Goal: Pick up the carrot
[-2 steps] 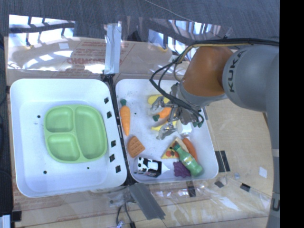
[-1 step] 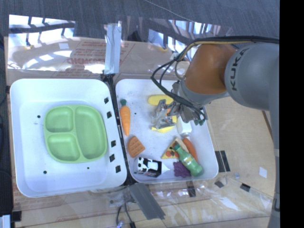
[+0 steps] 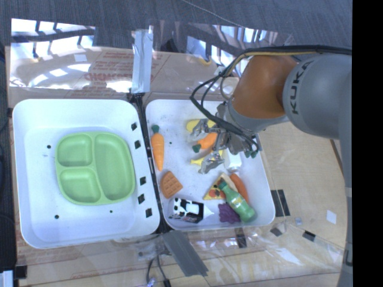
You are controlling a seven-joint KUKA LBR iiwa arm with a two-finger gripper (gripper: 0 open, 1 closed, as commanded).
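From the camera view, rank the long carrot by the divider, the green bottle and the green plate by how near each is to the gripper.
Measured from the gripper in the right bin:
1. Green bottle, below it toward the bin's lower right corner.
2. Long carrot, to its left against the divider; nearly as close as the bottle.
3. Green plate, in the left bin, plainly farthest.
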